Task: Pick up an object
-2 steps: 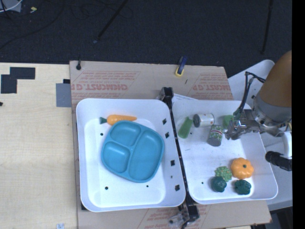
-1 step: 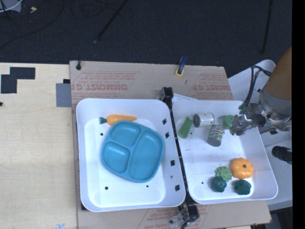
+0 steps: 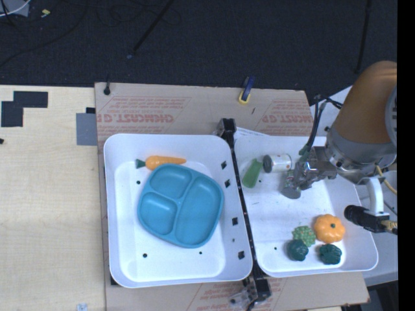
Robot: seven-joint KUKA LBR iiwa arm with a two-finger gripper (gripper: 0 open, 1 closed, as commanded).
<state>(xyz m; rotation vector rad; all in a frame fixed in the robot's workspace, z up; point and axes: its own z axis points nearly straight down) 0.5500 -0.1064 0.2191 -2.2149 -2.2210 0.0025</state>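
Note:
My gripper (image 3: 292, 188) hangs low over the middle of the right bin (image 3: 272, 251), reaching in from the right. Just left of it lie a green pickle-shaped piece (image 3: 251, 172) and a small white and silver cylinder (image 3: 278, 163). At the bin's near right corner sit an orange pumpkin (image 3: 329, 228), a light green broccoli piece (image 3: 303, 234) and two dark green pieces (image 3: 297, 250) (image 3: 330, 254). Nothing shows between the gripper's tips.
The left bin (image 3: 123, 251) holds a blue divided plate (image 3: 180, 203) and an orange carrot (image 3: 165, 162) by its far wall. A black divider (image 3: 237, 199) runs between the bins. Cardboard (image 3: 168, 112) lies under both.

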